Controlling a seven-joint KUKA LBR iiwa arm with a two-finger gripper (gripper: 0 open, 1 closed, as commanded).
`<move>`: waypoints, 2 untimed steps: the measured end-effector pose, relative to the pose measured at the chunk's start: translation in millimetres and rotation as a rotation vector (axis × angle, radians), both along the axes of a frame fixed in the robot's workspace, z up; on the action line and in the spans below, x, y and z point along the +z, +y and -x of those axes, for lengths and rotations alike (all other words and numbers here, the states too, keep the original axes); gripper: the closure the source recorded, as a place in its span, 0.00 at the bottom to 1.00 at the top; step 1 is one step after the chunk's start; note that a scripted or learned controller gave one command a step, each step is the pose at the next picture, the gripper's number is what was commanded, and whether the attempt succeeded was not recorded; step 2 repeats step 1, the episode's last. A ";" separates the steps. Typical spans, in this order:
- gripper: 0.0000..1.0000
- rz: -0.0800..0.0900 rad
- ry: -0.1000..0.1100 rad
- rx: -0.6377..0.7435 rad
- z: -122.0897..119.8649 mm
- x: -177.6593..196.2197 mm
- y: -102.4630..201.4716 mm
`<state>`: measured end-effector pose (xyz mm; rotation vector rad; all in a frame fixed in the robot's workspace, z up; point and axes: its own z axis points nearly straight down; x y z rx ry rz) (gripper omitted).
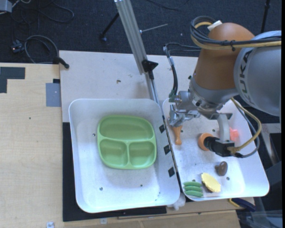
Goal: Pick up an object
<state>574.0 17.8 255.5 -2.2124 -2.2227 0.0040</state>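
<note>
Camera view: arm over the right bin (256, 186), gripper (176, 122) low at its left wall.
An orange carrot-like piece (177, 135) lies just beneath the gripper; whether it is grasped cannot be told. The left bin (85, 184) holds a green divided plate (127, 142).

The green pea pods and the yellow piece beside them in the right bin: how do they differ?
The green pea pods are long, narrow and lie as stacked strips; the yellow piece is a broader, rounded wedge. The pods lie nearer the divide between the bins; the yellow piece lies farther right, closer to the small brown object. Both rest on the white right bin's floor at its near edge, apart from the gripper.
</note>
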 end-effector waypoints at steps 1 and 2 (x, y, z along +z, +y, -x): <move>1.00 0.000 0.001 0.000 7.2 -18.3 54.0; 1.00 0.000 0.001 0.000 7.2 -18.3 54.0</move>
